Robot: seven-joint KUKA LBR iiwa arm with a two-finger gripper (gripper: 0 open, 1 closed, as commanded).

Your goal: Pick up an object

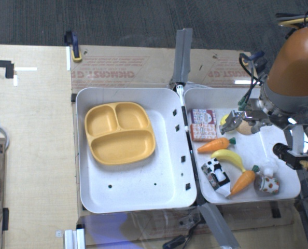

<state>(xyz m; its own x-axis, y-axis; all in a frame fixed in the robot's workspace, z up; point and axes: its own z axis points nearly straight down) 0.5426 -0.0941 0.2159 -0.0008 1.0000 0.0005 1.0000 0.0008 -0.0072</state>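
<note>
Over the right bin [294,188] the gripper [237,121] is hanging low near the back end, with the grey arm and its orange band coming in from the right. Looks to me like the reach/approach step: nothing is lifted yet, everything sits on the bin floor.

Can't tell the state of the gripper honestly, it's a dark tangle of metal and cables from this angle, so no call on that.

Closest candidate is a yellowish thing [225,120] just beside the gripper on its left, too hidden to name. Right next to that is a red and white packet [203,124], lying flat. Nearer the front from the gripper: 1 carrot [213,144], then a banana [229,158], a second carrot [241,181], a black and white toy [215,174] and a small round toy [267,183] well apart toward the front corner.

Left bin [133,193] just has the yellow divided plate [120,133], far from the action.

My guess for the next move: drop straight down on whatever's under the tool, close, then lift cleanly. Stuff is packed tight, so nudging a neighbour is a real risk.
</note>
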